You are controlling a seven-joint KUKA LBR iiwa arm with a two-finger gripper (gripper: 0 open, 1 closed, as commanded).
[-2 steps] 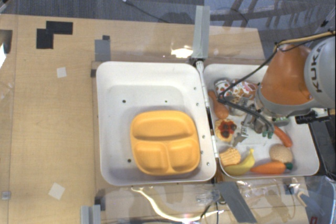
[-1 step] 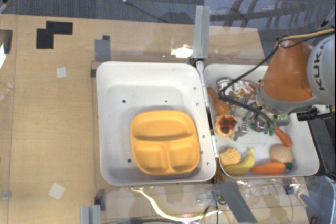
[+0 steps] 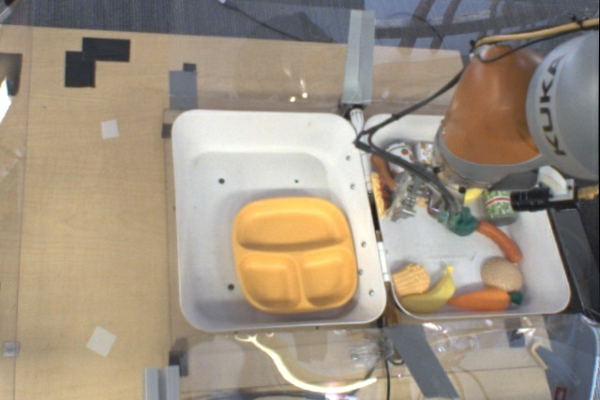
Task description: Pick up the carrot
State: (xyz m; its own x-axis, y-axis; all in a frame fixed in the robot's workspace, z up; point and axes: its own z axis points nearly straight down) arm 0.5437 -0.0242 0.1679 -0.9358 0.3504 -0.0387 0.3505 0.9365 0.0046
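An orange carrot [image 3: 501,242] with a leafy green top lies slanted in the right bin [image 3: 553,300], just below the arm's wrist. A second orange, carrot-like piece [image 3: 478,300] with a dark green stub lies along the bin's front wall. My gripper [image 3: 412,196] hangs low over the bin's left part, left of the leafy carrot and apart from it. The orange-banded wrist [image 3: 487,112] covers the bin's back half. I see nothing clearly held.
A yellow banana [image 3: 434,295], a ridged tan piece [image 3: 411,277] and a beige round item [image 3: 502,274] lie near the front wall. A green-labelled item [image 3: 498,202] sits under the wrist. The left bin [image 3: 202,155] holds a yellow divided tray [image 3: 294,252].
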